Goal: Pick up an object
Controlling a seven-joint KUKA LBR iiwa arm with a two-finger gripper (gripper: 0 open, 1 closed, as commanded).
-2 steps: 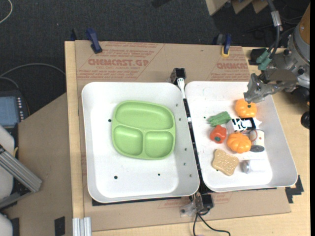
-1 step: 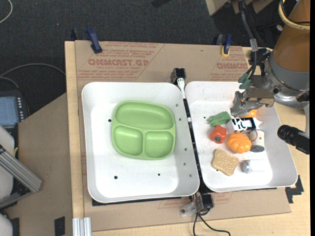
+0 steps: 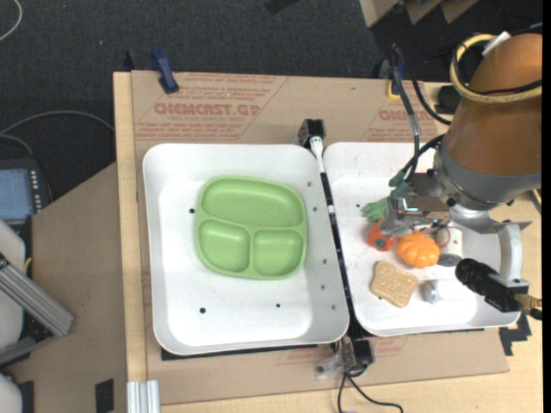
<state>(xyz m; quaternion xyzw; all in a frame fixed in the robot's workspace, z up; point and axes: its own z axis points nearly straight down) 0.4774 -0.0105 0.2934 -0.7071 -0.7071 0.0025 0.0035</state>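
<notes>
In the right white bin lie one orange toy pumpkin, one tan cracker-shaped piece just beside and below it, one red-and-green toy vegetable to its left, and one small grey object near the cracker. The claw hangs low over this cluster, just above the pumpkin and vegetable, and I cannot tell whether it is released or clenched because the grey arm with its orange band covers much of it. The left white bin holds one green three-compartment plate, both bins sit side by side on the table, and a black clip sits at the top of the seam between them.
</notes>
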